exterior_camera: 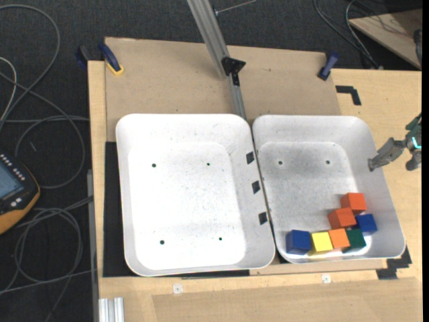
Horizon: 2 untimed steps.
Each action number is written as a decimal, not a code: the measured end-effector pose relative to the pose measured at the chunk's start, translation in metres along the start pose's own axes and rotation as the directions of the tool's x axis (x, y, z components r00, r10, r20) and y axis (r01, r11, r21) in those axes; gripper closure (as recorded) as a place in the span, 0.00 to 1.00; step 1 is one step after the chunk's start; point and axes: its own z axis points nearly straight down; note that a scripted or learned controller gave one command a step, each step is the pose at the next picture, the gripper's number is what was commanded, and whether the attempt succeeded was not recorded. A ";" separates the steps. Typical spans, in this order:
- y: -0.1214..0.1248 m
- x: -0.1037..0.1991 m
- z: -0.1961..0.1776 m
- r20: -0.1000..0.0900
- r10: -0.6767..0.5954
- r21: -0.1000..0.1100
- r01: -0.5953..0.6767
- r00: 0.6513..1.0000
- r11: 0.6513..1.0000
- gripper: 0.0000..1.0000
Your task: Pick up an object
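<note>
Several small blocks lie clustered in the near right corner of the right bin (301, 139). Along the front wall sit a blue block (299, 240), a yellow block (322, 241), an orange block (338, 237) and a green block (356, 241). Behind them are a second blue block (366, 223) and two more orange blocks (344, 217) (353, 201). My gripper (397, 159) hangs at the right bin's right rim, far side of the cluster. It is open, with nothing between its fingers.
The left bin (181, 193) lies beside the right one, with black clips along the seam between them. A metal pole (211, 32) slants up from the bench behind the bins. Cables and a handheld device (13, 190) lie on the floor to the left.
</note>
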 end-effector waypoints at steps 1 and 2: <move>0.001 0.000 -0.002 0.001 -0.001 -0.004 0.001 1.000 1.000 0.00; -0.003 0.000 0.041 0.000 0.000 0.000 0.000 1.000 1.000 0.00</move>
